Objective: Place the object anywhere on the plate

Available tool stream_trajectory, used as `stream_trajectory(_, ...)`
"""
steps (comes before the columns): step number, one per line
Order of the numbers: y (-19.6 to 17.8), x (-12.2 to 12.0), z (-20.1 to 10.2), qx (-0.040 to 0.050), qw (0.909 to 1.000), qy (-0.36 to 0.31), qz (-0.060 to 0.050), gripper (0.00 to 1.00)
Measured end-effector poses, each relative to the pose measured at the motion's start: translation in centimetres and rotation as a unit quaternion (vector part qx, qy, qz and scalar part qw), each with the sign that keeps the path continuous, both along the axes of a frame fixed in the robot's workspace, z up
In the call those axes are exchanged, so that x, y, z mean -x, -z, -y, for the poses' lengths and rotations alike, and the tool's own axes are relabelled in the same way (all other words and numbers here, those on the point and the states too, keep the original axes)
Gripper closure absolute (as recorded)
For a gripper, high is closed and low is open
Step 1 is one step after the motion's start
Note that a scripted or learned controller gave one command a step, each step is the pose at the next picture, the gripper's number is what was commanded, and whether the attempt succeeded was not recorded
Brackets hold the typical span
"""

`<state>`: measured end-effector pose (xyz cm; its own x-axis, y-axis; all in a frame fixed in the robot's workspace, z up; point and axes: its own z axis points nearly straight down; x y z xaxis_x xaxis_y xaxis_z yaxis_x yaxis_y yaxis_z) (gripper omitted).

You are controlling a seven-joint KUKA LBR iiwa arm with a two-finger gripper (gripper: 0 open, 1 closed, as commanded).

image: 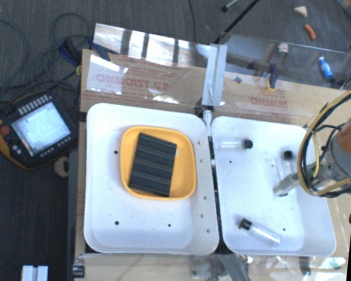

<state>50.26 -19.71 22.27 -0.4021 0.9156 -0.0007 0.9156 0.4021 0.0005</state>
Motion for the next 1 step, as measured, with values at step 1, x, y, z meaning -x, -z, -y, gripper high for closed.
stream_trajectory(1,0.00,0.00,0.00,0.0001,1.0000,0.000,0.000,0.00)
